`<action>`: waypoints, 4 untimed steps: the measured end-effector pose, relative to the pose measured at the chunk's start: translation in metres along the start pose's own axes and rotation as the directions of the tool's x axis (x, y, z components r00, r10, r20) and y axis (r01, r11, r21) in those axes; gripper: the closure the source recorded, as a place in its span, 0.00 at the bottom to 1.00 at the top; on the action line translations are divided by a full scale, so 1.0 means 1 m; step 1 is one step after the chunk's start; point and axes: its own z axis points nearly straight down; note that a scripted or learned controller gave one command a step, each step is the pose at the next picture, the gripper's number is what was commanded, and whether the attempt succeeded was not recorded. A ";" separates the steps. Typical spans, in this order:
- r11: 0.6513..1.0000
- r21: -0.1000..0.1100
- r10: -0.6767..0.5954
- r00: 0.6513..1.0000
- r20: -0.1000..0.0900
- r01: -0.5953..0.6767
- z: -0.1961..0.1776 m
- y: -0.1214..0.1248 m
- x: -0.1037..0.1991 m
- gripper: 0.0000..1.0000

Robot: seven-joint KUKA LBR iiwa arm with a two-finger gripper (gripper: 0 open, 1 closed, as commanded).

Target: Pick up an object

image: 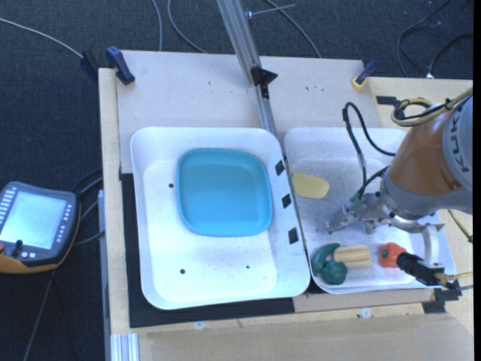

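Reaching in from the right, the arm [432, 160] hangs over the right bin [331, 138], its orange band above the grey wrist. The claw [353, 215] sits low over the middle of that bin; whether it is open or closed cannot be told, and nothing can be seen in its grip.

Four small things lie in the right bin. A pale yellow flat piece [310, 185] rests near the bin's left wall, its long axis running left to right, slightly tilted down to the right. Along the near edge lie a dark green lump [328, 264], rounded and irregular, and just beside it, touching or nearly so, a tan block [354, 256] whose long axis runs left to right. To the right of the block sits an orange-red piece [390, 255], small and rounded, next to a black part of the arm's gear.

The left bin [150, 224] holds a blue plate [225, 192], square with rounded corners, lying flat in its far half.

Both bins rest on the tabletop [188, 89]. A handheld screen [34, 224] lies off its left side; no writing on it can be read.
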 end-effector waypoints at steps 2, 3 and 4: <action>1.000 -0.008 0.000 1.000 0.001 0.000 -0.074 0.005 0.000 1.00; 1.000 -0.009 -0.001 1.000 0.001 0.001 -0.135 0.003 0.007 1.00; 1.000 -0.003 0.000 1.000 0.001 0.000 -0.139 0.003 0.007 1.00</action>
